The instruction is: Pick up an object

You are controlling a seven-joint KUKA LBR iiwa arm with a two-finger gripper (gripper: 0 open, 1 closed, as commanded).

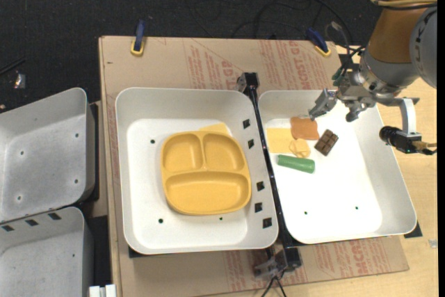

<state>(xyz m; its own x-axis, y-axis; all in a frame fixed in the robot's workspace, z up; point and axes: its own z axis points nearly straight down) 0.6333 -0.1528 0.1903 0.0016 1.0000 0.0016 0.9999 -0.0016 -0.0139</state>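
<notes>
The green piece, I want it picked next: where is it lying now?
In the camera view the green piece lies in the right bin, near its left wall, just below the pale yellow bits and lower left of the brown block.

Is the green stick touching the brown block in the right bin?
Apart. The camera view shows white bin floor between the green stick and the brown block, which lies up and right of it.
</notes>
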